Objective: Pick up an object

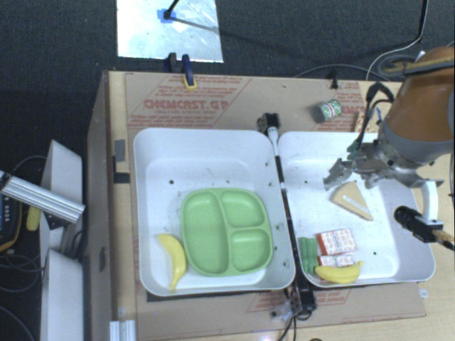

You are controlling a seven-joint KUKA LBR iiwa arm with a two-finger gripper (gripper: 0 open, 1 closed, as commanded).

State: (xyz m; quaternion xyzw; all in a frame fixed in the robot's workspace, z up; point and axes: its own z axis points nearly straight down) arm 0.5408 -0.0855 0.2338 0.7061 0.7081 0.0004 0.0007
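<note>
Claw (346, 170) sits over the right bin (412, 265), low, just left of and above the cheese wedge (352, 199); open or closed: cannot tell. Wedge lies flat on the bin floor, up-right of the red carton (335, 241) and small banana (338, 273).
</note>
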